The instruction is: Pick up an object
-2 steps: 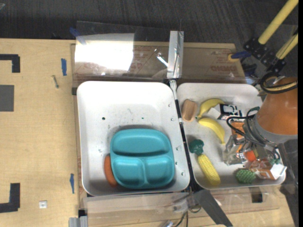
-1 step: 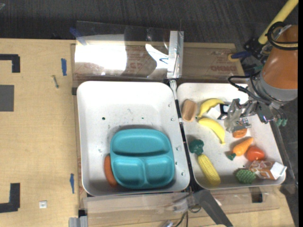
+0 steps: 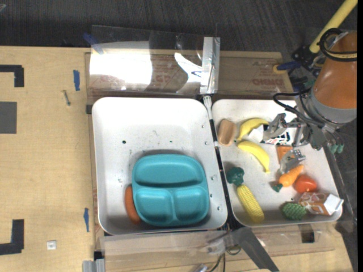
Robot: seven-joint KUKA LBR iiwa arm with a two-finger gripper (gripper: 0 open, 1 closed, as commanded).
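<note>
- Over the right bin (image 3: 334,169) you've got the arm (image 3: 339,78) reaching in from the right, orange band above the wrist, gripper (image 3: 292,146) low over the bin's upper-middle area.
- Gripper state: you can't read it from this angle. Fingers are lost in clutter and cabling, so whether they're wide, narrow or on something can't be told.
- Just under the gripper you'll see a carrot (image 3: 288,177), a small orange piece (image 3: 283,151) above it, and a red tomato (image 3: 306,184) to its right. Contact between the gripper and any of them: can't tell.
- Left part of that bin: hot-dog bun (image 3: 226,131) by the divider, two bananas (image 3: 255,142) beside it, the lower one angled toward the bin's middle.
- Lower part: broccoli (image 3: 235,175), corn cob (image 3: 249,202) just below it, a green bumpy item (image 3: 293,211), and a small packaged item (image 3: 321,203) in the lower right corner.
- Left bin (image 3: 147,118): teal divided tray (image 3: 170,189) in the lower half, an orange object (image 3: 130,204) poking out from under its left edge.
- A clear plastic sheet (image 3: 150,67) lies behind the bins.
</note>
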